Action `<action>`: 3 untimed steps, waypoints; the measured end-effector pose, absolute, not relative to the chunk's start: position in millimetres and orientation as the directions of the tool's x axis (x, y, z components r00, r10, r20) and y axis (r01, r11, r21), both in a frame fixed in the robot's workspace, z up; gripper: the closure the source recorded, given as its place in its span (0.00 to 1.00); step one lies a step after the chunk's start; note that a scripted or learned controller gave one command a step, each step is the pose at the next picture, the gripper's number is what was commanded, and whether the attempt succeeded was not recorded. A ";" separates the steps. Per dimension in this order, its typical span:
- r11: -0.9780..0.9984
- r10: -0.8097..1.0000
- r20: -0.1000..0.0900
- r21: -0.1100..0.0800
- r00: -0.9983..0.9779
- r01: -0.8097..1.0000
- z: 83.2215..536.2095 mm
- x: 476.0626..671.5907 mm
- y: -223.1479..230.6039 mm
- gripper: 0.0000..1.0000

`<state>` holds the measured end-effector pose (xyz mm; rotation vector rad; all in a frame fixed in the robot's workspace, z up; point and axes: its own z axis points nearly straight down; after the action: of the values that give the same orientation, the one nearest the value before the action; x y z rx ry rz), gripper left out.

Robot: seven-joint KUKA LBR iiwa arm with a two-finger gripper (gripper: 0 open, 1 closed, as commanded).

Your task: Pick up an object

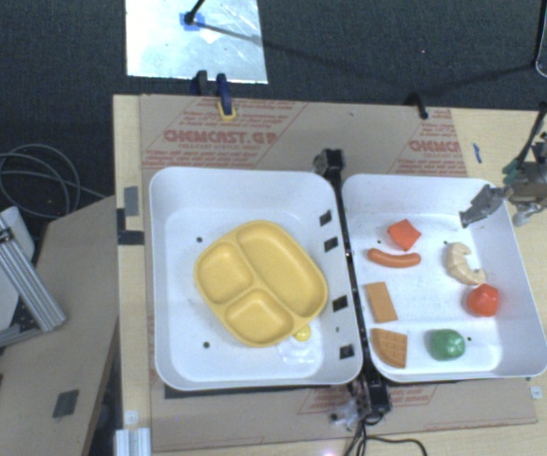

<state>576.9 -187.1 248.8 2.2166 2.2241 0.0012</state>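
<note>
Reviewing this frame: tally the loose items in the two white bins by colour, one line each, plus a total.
Yellow: 1, the divided plate in the left bin
Orange: 3, the block, the flat slab, the waffle piece
Red: 2, the sausage, the tomato
Cream: 1, the curved piece
Green: 1, the lump
Total: 8, seven of them in the right bin

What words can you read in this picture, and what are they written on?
"CHEMCAST" then letters that look like "GP", in red, on the brown board behind the left bin.
The same red print, partly readable, on the board behind the right bin.
More red print at the board's front edge: too small to read.
</note>
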 end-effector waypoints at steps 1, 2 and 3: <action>-0.001 1.000 0.000 -0.003 0.001 1.000 195.9 556.7 -206.8 0.00; 0.008 1.000 -0.001 0.003 -0.008 1.000 79.2 632.4 -205.1 0.00; 0.000 1.000 0.000 -0.002 0.000 1.000 84.4 585.0 -206.7 0.00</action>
<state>585.0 -206.7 84.4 2.2223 2.2228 -0.0022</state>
